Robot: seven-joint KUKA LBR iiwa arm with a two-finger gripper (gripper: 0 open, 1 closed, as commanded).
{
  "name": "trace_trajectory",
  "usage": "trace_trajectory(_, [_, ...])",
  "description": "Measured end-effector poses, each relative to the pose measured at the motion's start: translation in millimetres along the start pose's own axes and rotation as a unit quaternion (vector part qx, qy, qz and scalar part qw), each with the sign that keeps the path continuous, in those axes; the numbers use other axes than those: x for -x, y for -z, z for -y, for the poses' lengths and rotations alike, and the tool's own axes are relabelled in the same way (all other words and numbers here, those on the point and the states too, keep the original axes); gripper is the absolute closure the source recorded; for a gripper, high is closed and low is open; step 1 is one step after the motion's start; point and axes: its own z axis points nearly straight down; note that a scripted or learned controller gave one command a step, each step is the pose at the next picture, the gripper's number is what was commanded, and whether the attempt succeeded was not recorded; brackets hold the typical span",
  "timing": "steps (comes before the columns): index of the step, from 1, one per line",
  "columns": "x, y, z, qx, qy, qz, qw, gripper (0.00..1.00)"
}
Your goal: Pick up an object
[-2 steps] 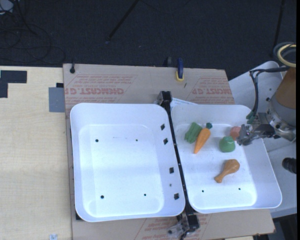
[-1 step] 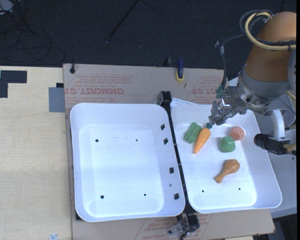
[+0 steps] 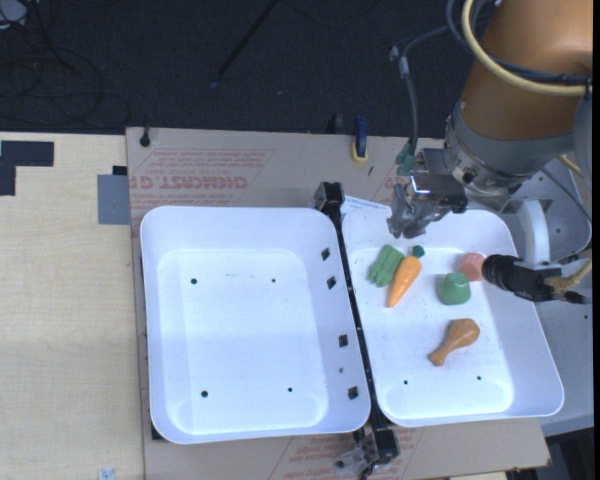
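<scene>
The left bin (image 3: 170, 268) has only its bare white floor on view. In the right bin (image 3: 500, 388) lie a green pepper (image 3: 385, 264), a carrot (image 3: 404, 279) touching it, a green cup (image 3: 454, 288), a pink piece (image 3: 471, 265) and a brown drumstick (image 3: 454, 341). The gripper (image 3: 412, 222) hangs above the bin's far edge, near the carrot's top; whether it is spread or pinched I cannot tell. Nothing looks lifted, so the pick seems not yet made.
</scene>
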Motion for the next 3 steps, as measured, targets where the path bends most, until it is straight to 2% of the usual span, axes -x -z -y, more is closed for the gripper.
trace_trajectory(1, [-32, 18, 39, -0.004, -0.003, 0.001, 1.0, 1.0])
trace_trajectory(2, [-25, 25, 3, -0.004, -0.005, 0.003, 1.0, 1.0])
trace_trajectory(3, [-44, 63, 23, -0.003, -0.004, 0.001, 1.0, 1.0])
